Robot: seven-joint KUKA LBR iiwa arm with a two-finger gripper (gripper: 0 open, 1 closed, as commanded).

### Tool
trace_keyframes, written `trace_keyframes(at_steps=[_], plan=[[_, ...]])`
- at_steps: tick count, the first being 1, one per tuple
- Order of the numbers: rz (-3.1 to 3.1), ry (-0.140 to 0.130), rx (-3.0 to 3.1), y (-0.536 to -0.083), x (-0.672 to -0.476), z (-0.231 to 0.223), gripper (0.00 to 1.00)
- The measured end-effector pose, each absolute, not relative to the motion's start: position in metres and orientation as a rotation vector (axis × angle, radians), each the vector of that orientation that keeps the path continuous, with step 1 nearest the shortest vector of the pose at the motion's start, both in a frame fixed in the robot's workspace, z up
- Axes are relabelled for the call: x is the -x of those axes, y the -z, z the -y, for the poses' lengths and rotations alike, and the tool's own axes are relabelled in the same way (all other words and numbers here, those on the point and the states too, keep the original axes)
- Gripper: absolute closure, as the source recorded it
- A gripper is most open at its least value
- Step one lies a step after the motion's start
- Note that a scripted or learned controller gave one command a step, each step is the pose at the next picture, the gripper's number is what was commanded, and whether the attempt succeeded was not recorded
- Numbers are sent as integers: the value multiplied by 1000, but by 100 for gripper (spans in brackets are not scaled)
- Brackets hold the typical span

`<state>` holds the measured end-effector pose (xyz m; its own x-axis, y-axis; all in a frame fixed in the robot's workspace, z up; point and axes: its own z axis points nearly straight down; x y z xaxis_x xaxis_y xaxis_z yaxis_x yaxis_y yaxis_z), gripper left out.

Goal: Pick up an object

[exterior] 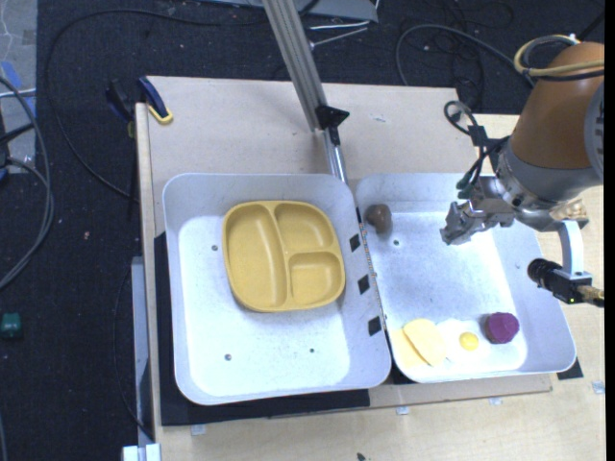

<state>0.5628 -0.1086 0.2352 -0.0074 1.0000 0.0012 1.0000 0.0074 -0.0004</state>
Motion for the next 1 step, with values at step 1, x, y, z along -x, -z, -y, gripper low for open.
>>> trace_keyframes(at_steps=[1], plan=[[2228,0,2214,-225,-573,58,100]])
